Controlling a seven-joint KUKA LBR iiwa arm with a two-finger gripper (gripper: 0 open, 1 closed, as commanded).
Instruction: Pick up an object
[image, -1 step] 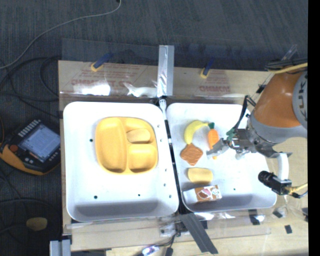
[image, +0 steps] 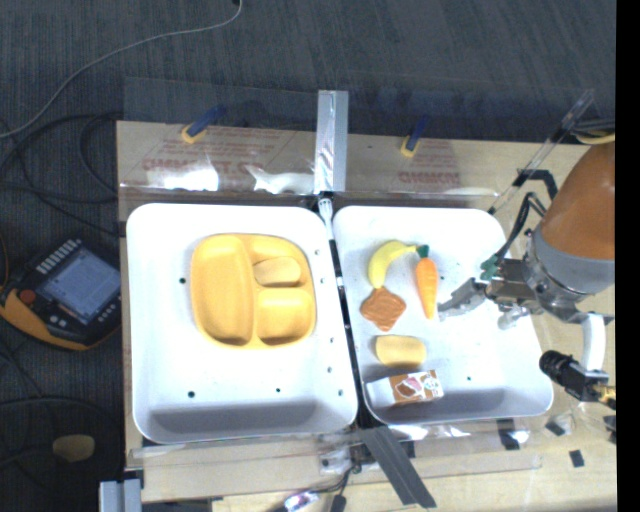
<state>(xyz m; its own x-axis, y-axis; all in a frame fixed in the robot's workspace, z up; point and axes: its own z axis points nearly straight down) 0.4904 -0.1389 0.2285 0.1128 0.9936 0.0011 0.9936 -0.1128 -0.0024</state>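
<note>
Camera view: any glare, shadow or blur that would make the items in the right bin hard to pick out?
Camera view: lighting is even, with soft shadows; the white right bin is bright but not blown out; the orange toy carrot and yellow toy banana read crisply; the two-finger gripper is dark and slightly soft; glare sits on the clear plastic sheet behind the bins.

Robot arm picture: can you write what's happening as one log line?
task: pick up | gripper: over right bin, beside carrot | holding: nothing seen | left bin: yellow tray
</note>
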